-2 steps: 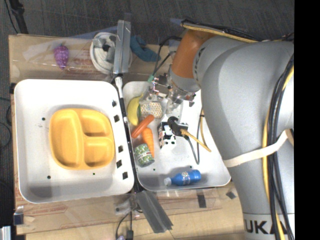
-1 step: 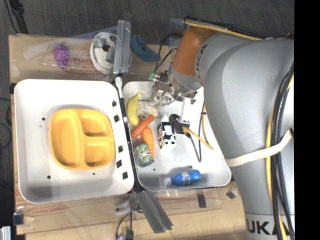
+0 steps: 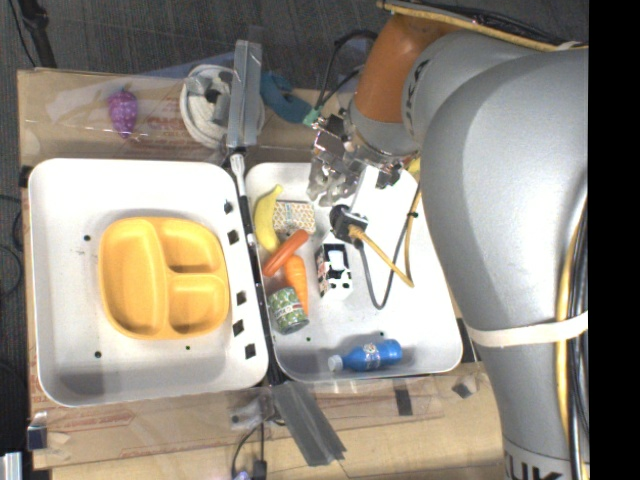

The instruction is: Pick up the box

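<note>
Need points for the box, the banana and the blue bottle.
box (image 3: 335,269): camera view, middle of its black-and-white top face.
banana (image 3: 265,217): camera view, middle of the curved yellow body.
blue bottle (image 3: 372,355): camera view, middle of the blue body.

From my station, the gripper (image 3: 335,183) is a cluttered tangle above the banana (image 3: 266,216); I cannot tell finger state. The patterned box (image 3: 291,213) right of the banana is partly covered by the carrot (image 3: 287,251) (print unreadable). The arm (image 3: 500,218) hides the right bin's (image 3: 420,353) far right wall and runs off-frame.
</note>
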